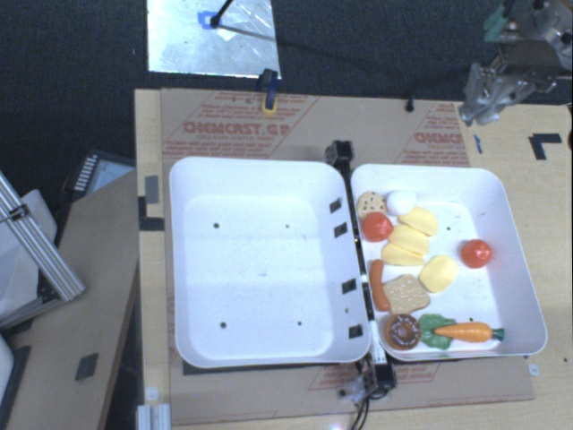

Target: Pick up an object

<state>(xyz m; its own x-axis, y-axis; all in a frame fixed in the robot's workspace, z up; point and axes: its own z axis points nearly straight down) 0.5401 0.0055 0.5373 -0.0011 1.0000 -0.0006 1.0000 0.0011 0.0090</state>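
Observation:
The right bin (515, 240) holds several toy foods. A cookie (371, 204) and a white egg (400, 202) lie at its far left, with a red tomato (376, 227) just below them. Several yellow pieces (410, 240) cluster in the middle, and another yellow lump (439, 273) lies lower. A red ball (476, 253) sits alone on the right. A sausage (379, 285), a cracker (405, 294), a donut (402, 331) and a carrot (461, 332) with green leaves fill the near side. My gripper (479, 101) hangs high beyond the bin's far right corner, well clear of the food.
The left bin (188, 240) sits beside the right one, joined by a black hinge strip (349, 240). A shiny metal sheet (210, 25) lies at the back left. A metal frame (31, 240) stands at the left edge.

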